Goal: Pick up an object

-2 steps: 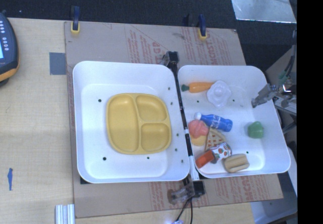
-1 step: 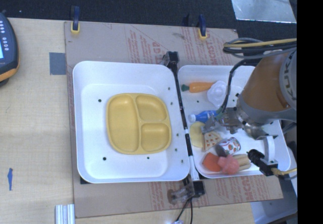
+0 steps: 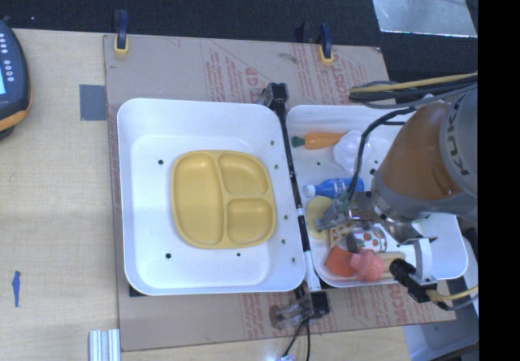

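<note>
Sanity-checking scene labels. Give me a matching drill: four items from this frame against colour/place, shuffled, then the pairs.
Things:
1. divided plate
2. carrot
3. bottle
4. gripper

Descriptions:
A. blue, right bin, left of the arm
B. yellow, in the left bin
C. orange, far end of the right bin
D. low over the right bin's clutter

Pairs: 1-B, 2-C, 3-A, 4-D

Even bright overhead light, mild glare on white bins (image 3: 130,189), soft shadows, slightly blurry low-res frame.
</note>
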You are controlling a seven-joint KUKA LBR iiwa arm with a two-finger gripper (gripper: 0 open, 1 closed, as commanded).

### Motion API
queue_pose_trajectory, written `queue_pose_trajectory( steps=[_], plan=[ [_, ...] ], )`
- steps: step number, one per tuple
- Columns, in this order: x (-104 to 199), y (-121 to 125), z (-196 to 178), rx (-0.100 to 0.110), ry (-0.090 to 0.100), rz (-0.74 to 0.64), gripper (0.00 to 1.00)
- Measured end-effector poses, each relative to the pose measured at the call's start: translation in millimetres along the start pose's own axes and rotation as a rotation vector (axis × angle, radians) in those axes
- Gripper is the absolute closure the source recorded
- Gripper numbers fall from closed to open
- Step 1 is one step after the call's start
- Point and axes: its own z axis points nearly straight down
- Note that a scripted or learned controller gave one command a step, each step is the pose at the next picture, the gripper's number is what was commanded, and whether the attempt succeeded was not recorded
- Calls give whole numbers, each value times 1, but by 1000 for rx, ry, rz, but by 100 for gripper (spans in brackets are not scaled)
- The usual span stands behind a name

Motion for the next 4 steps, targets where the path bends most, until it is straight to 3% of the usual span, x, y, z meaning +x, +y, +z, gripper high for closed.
queue_pose_trajectory(
  steps=[1, 2, 3, 4],
  plan=[
    [-51, -16, -19, -1, -1, 4, 0],
    [-2, 15, 0, -3, -2, -6, 0],
    [-5, 13, -11, -2, -2, 0, 100],
    [53, 81, -107, -12, 1, -9, 100]
  ],
)
